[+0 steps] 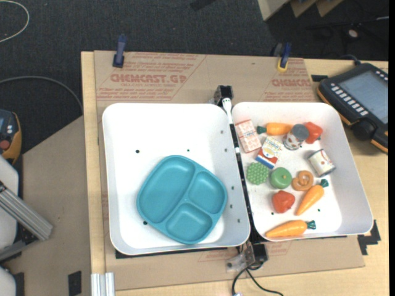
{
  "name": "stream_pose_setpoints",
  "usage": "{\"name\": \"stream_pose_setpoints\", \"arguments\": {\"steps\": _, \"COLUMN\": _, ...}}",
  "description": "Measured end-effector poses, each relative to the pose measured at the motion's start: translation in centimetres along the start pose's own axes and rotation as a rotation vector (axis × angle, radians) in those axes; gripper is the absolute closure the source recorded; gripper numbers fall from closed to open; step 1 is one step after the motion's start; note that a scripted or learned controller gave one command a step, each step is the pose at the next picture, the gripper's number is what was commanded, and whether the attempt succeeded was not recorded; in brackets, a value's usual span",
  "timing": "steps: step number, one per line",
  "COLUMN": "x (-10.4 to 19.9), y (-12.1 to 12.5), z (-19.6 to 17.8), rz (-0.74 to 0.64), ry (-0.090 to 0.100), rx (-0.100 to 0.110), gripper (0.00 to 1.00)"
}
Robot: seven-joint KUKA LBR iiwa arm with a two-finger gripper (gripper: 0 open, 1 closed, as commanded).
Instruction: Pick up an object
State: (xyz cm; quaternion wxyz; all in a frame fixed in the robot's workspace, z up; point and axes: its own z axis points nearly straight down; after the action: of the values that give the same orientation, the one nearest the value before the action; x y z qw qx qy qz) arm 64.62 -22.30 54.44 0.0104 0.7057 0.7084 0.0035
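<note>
The task's thing can be any of the small toy foods, and all of them lie in the right bin (345, 184). Judging from how they lie, the best pick stands apart from its neighbours. The long orange carrot (290, 228) near the bin's front rim fits: it lies alone on bare white floor, and closing across its narrow width should give a firm hold. A descent should come straight down and stay off the sloping rim close by.

The second carrot (310, 198) is a poorer choice. It lies tilted between a red pepper-like piece (283, 201) and a tan ring (302, 180), so a grasp there may nudge them. The green apple (281, 177) and the green bumpy disc (257, 173) lie just beside each other; both are rounded and likely to slip sideways. The small white can (321, 162) lies on its side and may roll.

Toward the back are a flat pink-and-white carton (249, 134), a printed packet (269, 154), a short orange piece (277, 128), a grey rounded lump (299, 134) and a red piece (313, 130), packed closely together. Most look like smooth moulded plastic, glossy and hard.

The left bin (123, 140) holds a teal divided plate (182, 198), smooth with three shallow wells. Both bins sit on a brown printed cardboard sheet (154, 73), with a blue clamp (119, 51) and a yellow clamp (284, 57) at its far edge
</note>
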Motion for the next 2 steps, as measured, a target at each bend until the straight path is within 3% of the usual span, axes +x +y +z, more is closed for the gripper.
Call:
{"name": "stream_pose_setpoints", "arguments": {"steps": 1, "x": 9.8, "y": -5.5, "z": 0.5, "rz": -0.005, "ry": 0.013, "rx": 0.018, "gripper": 1.00}}
{"name": "stream_pose_setpoints", "arguments": {"steps": 2, "x": -0.5, "y": -10.6, "z": 14.4, "rz": 0.016, "ry": 0.011, "rx": 0.035, "gripper": 1.00}}
